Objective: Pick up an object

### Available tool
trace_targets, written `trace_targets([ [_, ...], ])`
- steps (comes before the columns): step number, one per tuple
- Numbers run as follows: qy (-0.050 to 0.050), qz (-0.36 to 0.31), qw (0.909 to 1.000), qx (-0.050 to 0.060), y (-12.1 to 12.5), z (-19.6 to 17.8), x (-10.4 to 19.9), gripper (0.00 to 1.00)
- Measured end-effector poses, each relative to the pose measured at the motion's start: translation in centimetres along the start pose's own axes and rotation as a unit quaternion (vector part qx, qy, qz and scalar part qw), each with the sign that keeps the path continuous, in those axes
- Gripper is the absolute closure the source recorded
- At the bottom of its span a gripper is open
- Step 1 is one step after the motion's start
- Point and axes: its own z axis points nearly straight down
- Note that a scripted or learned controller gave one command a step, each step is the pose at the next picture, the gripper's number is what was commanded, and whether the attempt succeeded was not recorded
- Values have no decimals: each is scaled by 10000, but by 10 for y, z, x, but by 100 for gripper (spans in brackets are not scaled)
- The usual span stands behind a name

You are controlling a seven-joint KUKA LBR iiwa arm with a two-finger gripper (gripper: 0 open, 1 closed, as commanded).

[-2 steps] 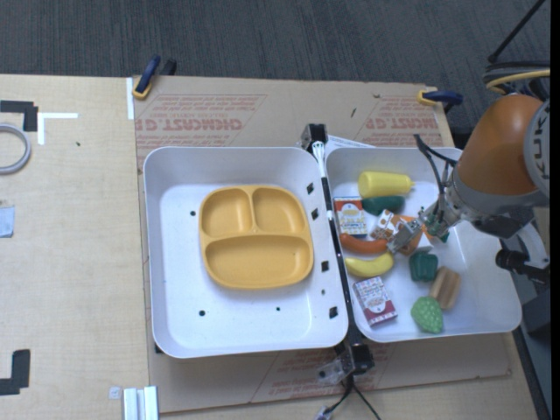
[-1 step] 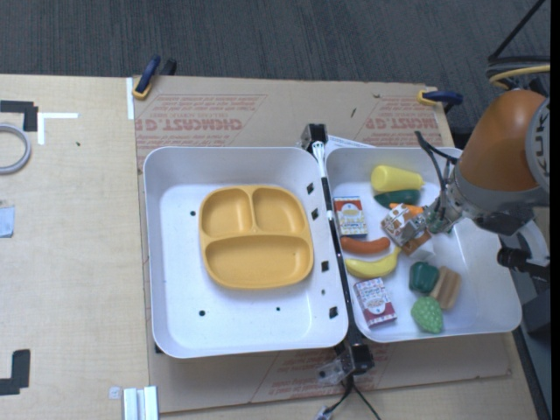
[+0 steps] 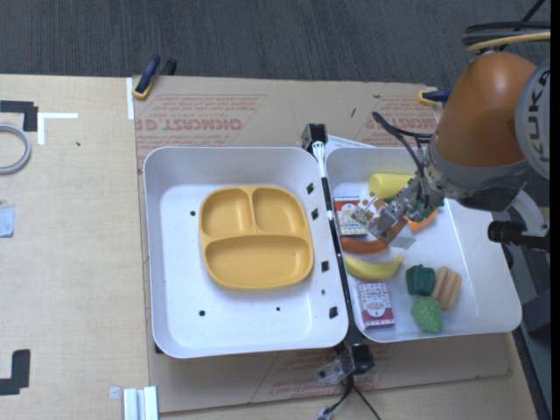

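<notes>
Landmark: right bin (image 3: 490, 309), the one holding the loose items; every place below is given relative to it.
Near edge: small red carton (image 3: 375, 305) at the near left corner; green broccoli piece (image 3: 428, 315) and tan bread piece (image 3: 447, 287) just beside it, green pepper (image 3: 420, 278) behind them.
Middle: banana (image 3: 373, 267) along the left wall, orange curved piece (image 3: 366, 245) touching it from behind.
Gripper: gripper (image 3: 382, 220) low over the middle left, above a red-and-white packet (image 3: 351, 218); jaw state cannot be told.
Far end: yellow piece (image 3: 388, 185) near the far wall.
Outside, left: left bin (image 3: 171, 261) with yellow divided plate (image 3: 256, 235).
Technique: likely target is the packet; descend square, clear of the left wall, and avoid dragging the orange piece.
</notes>
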Motion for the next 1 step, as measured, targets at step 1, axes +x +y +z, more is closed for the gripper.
trace_targets([
  [1, 8, -1502, 9887, 2, -6, -40, 89, 100],
])
